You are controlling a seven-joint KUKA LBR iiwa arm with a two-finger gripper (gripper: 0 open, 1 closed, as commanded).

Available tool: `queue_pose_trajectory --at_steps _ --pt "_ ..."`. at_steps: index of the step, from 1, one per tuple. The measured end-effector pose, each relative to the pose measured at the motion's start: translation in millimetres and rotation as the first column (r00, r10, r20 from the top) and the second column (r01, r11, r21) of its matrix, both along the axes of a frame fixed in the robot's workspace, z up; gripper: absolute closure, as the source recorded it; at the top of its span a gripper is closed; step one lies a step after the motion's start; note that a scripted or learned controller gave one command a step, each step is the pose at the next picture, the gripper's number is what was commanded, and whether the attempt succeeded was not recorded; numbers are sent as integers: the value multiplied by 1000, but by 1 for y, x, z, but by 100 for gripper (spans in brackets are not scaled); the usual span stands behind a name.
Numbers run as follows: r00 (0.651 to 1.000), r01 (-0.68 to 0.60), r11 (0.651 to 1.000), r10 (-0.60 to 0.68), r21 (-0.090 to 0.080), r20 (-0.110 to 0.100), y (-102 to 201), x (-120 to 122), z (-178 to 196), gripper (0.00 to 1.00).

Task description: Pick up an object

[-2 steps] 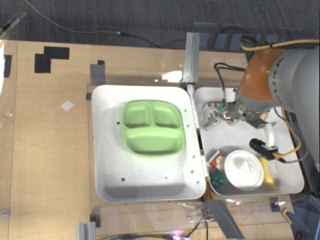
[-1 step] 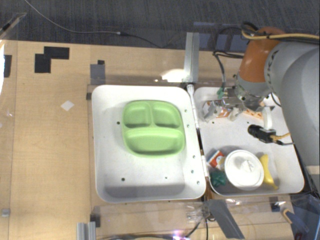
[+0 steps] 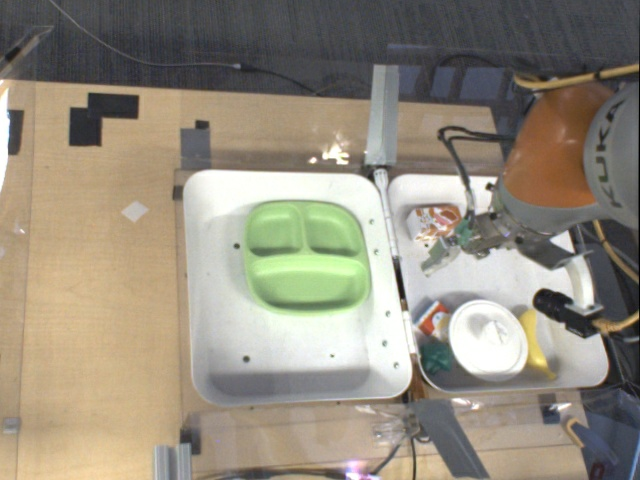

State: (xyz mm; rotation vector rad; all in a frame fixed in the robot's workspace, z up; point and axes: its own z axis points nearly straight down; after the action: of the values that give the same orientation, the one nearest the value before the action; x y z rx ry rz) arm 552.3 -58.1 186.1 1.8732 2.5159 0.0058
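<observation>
Printed packet (image 3: pixel 436 222), red, white and orange, is the object nearest the claw (image 3: pixel 462 240). It lies in the right bin (image 3: pixel 590 373) close to the far-left corner, and you should judge it the likely target.

The claw hangs low over the far half of that bin, just beside the packet's near-right edge, on the grey arm (image 3: pixel 560 163) with the orange band that reaches in from the right. A small grey-green piece juts from the claw's tip towards the bin's left wall. You cannot make out whether this is part of the claw or something caught in it. So you cannot tell whether the claw is spread or pressed together, and nothing shows a firm hold on any object.

The rest of the clutter crowds the near edge of the right bin:
- a round white lid (image 3: pixel 488 338) in the middle;
- a yellow piece (image 3: pixel 538 348) touching its right side;
- a small red-and-white item (image 3: pixel 431 318) and a dark green one (image 3: pixel 434 356) at the near-left corner.

These are packed tightly together, which probably explains the approach at the far side, where the packet lies with bare floor around it.

The left bin (image 3: pixel 215 368) holds a green divided plate (image 3: pixel 305 256) at its centre, well apart from the claw. Both bins sit side by side on the desk (image 3: pixel 90 298). The pick looks barely begun. Watch that the flat packet may slide against the left wall rather than lift.
</observation>
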Motion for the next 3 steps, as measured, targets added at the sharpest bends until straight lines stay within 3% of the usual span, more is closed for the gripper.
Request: queue_pose_trajectory --at_steps 1,2,3 --pt "987 158 987 -158 3 10 -35 -33 -87 0" --pt "988 156 988 -156 6 16 -33 -31 -75 100" --pt "988 155 988 -155 6 16 -33 -31 -75 0"
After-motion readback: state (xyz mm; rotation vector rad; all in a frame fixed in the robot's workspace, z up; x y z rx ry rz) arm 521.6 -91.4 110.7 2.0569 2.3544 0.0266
